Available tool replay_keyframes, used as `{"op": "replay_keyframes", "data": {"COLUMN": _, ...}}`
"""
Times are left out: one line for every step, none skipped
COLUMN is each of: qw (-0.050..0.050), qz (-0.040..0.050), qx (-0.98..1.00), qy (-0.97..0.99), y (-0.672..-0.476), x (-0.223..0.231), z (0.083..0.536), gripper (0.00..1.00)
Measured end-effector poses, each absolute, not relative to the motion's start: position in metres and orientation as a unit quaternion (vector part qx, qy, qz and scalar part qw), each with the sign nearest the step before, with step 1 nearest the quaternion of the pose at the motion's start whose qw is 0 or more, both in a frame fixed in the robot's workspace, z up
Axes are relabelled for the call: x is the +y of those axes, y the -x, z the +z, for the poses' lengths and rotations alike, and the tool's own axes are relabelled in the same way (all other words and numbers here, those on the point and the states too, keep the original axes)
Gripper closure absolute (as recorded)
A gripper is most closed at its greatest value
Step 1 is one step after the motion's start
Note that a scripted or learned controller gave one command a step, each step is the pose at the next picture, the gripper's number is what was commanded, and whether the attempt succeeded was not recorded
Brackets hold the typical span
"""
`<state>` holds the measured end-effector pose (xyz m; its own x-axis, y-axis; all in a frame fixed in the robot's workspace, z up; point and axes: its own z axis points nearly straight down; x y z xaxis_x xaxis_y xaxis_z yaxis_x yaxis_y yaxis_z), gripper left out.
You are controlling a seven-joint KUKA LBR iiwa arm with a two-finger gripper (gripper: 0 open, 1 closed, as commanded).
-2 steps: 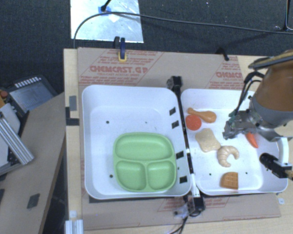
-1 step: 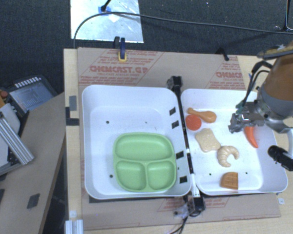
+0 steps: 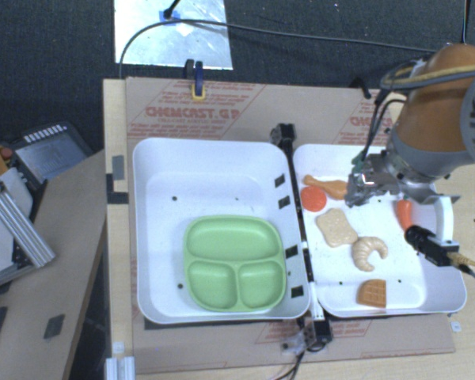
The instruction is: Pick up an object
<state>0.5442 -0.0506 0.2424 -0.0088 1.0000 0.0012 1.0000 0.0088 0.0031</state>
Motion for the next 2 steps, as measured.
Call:
{"op": "replay_keyframes", "data": {"qw": 0.0, "qz": 0.0017, "qx": 0.711, "qy": -0.703, "y": -0.564, "x": 0.009, "z": 0.233, "gripper": 1.0}}
{"op": "replay_keyframes", "data": {"qw": 0.0, "qz": 0.0021, "qx": 0.711, "qy": -0.704, "y": -0.573, "x": 0.058, "z": 0.239, "gripper": 1.0}}
